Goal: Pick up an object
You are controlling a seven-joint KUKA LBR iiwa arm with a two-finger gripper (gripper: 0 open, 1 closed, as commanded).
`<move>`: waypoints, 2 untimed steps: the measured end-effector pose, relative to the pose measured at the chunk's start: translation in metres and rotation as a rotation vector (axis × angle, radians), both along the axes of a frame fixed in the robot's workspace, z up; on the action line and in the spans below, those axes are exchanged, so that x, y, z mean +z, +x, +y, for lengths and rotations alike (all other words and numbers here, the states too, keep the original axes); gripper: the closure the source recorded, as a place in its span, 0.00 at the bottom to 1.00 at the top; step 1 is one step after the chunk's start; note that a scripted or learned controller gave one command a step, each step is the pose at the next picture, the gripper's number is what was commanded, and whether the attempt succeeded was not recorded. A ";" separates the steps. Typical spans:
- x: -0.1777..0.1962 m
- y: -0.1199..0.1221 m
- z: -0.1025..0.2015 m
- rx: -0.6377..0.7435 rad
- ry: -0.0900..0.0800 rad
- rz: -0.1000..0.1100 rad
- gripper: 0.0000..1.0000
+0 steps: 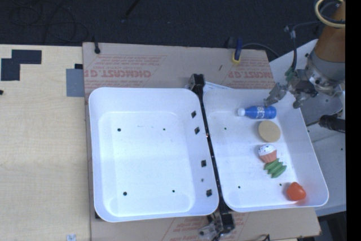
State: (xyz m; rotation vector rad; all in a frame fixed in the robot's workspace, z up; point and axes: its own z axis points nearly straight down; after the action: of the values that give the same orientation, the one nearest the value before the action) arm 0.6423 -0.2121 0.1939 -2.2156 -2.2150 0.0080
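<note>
The right bin point(313, 147) holds several small objects. A blue bottle with a white cap point(258, 113) lies on its side near the far wall. Below it are a tan round disc point(269, 131), a white and orange toy point(267, 153), a green piece point(275, 169) and a red-orange ball point(295, 192) in the near right corner. My gripper point(284, 99) hangs over the bin's far right corner, just right of and above the bottle. It is open, with nothing between its fingers.
The left bin point(96, 121) sits beside the right one, with black clips point(201, 138) along the shared divider. Both bins rest on a cardboard sheet point(169, 68). A yellow-handled clamp point(237, 56) and cables stand at the back edge.
</note>
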 end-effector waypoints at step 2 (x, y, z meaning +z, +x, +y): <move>0.071 0.003 -0.002 0.002 -0.005 -0.016 0.00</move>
State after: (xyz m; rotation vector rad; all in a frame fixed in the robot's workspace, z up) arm 0.6449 -0.2140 0.2652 -2.2236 -2.2283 -0.0045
